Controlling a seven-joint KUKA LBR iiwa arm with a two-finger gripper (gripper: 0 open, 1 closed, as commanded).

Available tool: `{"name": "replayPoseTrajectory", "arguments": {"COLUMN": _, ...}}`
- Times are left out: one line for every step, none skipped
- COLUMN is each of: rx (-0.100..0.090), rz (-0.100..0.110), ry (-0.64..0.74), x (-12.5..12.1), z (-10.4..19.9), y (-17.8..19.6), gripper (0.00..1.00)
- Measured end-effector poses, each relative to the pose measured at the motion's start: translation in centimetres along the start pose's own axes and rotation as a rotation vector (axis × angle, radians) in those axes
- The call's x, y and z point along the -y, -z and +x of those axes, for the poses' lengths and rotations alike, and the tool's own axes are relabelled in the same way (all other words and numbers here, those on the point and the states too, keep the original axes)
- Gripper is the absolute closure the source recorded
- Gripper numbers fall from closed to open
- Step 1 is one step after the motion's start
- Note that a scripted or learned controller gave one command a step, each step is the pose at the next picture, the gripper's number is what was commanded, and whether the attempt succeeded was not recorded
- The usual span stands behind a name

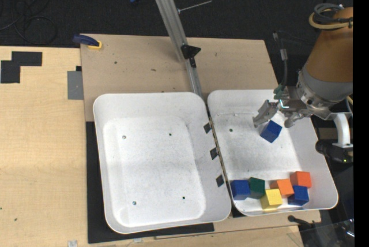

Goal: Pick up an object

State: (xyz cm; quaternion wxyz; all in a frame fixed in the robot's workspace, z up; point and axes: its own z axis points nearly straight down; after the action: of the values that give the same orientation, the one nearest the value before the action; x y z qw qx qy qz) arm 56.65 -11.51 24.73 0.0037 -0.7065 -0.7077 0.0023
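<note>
1. Reaching in from the right, the grey arm with its orange band [334, 49] hangs over the right-hand shallow white bin [242, 107].
2. Its two-finger gripper [277, 119] is spread wide, one finger on each side of a small blue cube [270, 131], which sits tilted just below the fingertips; whether they grip it cannot be told.
3. Along that bin's near edge cluster a blue cube [240, 189], dark green cube [256, 186], yellow cube [271, 198], orange cubes [285, 186] and another blue one [298, 194].
4. Beside it lies the left white bin [115, 119].
</note>
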Motion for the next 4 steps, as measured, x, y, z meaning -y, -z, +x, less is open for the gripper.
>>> {"name": "replayPoseTrajectory", "arguments": {"rx": 0.001, "rz": -0.005, "ry": -0.003, "x": -0.1, "z": -0.1, "y": 0.3, "gripper": 0.00}}
{"name": "replayPoseTrajectory", "arguments": {"rx": 0.000, "rz": 0.000, "ry": -0.002, "x": 0.4, "z": 0.3, "y": -4.2, "gripper": 0.00}}
{"name": "replayPoseTrajectory", "arguments": {"rx": 0.000, "rz": 0.002, "ry": -0.002, "x": 1.3, "z": 0.9, "y": -10.2, "gripper": 0.00}}
{"name": "replayPoseTrajectory", "arguments": {"rx": 0.001, "rz": -0.004, "ry": -0.004, "x": 1.3, "z": 1.0, "y": -15.5, "gripper": 0.00}}
